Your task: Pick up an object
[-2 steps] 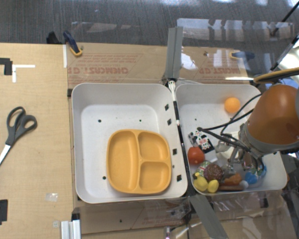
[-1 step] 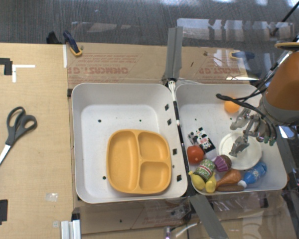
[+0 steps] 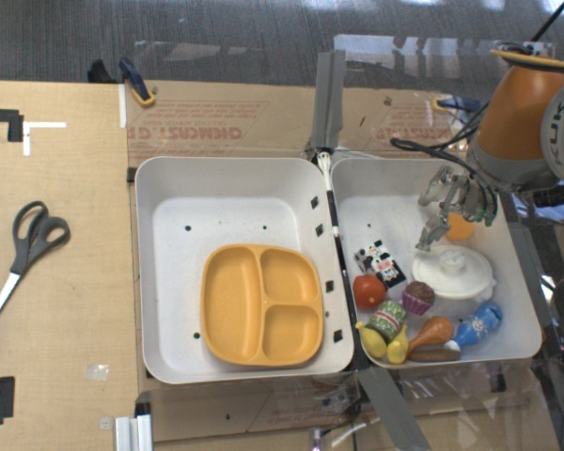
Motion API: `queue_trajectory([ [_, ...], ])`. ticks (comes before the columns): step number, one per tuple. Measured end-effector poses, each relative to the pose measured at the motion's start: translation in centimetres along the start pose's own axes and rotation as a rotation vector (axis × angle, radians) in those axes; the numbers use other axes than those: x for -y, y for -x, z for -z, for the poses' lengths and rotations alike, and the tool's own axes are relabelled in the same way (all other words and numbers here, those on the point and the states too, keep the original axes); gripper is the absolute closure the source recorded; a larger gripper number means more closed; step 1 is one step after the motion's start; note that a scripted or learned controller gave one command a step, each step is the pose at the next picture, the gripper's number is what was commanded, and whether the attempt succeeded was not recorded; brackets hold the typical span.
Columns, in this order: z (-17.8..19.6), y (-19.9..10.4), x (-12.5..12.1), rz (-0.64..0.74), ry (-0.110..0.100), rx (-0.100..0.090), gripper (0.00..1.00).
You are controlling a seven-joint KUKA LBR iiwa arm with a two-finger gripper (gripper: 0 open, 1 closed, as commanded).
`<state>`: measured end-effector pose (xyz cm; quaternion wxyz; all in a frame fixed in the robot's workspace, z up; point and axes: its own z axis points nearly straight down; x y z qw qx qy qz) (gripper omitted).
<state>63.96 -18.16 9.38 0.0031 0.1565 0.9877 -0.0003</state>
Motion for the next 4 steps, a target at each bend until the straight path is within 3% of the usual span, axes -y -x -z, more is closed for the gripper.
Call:
queue_trajectory([
  [1,1.2,0.2,-0.1,0.003,0.0,0.008,1.0],
  [2,11.0,-1.9,-5.8,-0.194,0.0,-0.001,1.0],
  [3,20.9,-4.3,-3.9,-0.395,-0.002,-0.002,1.0],
  [4,5.8,-7.9,-4.3,-0.32,-0.001,-0.006,1.0],
])
